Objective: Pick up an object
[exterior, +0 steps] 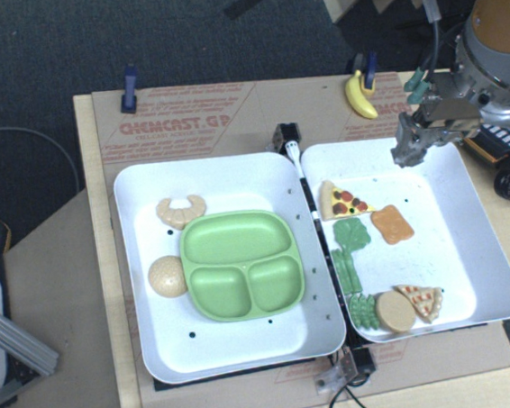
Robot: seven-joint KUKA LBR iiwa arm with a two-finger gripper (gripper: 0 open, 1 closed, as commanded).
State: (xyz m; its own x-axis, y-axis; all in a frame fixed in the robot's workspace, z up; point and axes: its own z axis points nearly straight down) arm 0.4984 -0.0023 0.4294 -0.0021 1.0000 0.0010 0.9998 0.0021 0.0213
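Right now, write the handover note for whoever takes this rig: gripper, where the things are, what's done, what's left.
Gripper: over the far rim of the right bin, nothing seen in it; whether the jaws are open I cannot tell.
Right bin: pizza slice, orange piece, green leafy toy, round cookie beside a second pizza slice.
Left bin: green divided plate, croissant, round bun.
Banana lies outside on the board.
Done: nothing picked.
Left: grasp and lift one object.
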